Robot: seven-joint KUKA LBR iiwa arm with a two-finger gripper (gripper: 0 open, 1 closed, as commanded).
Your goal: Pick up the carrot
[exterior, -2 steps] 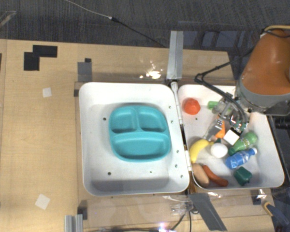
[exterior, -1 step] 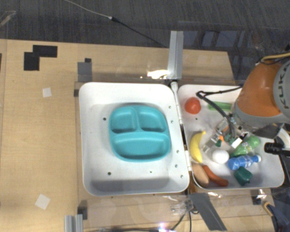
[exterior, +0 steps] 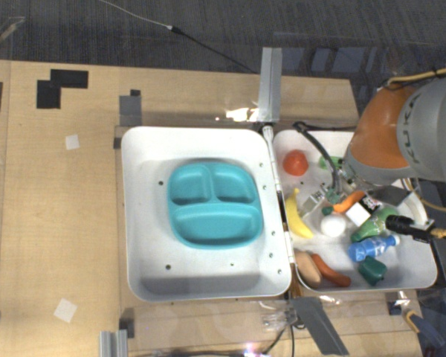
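We see the pincer (exterior: 333,194) low in the right white plastic bin (exterior: 412,277), but we cannot tell how its jaws stand. The small orange carrot (exterior: 349,201) lies just right of it, touching or nearly so. Crowding it are a white egg-shaped ball (exterior: 332,226), a yellow banana (exterior: 295,218) and a blue bottle (exterior: 372,247). A red tomato (exterior: 295,162) sits nearer the far wall. The left white bin (exterior: 137,222) holds a teal divided plate (exterior: 212,203) on the wooden tabletop (exterior: 52,222).

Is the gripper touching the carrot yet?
Cannot tell. In the camera view the gripper sits right at the carrot, but the arm overlaps them, hiding any contact or gap.
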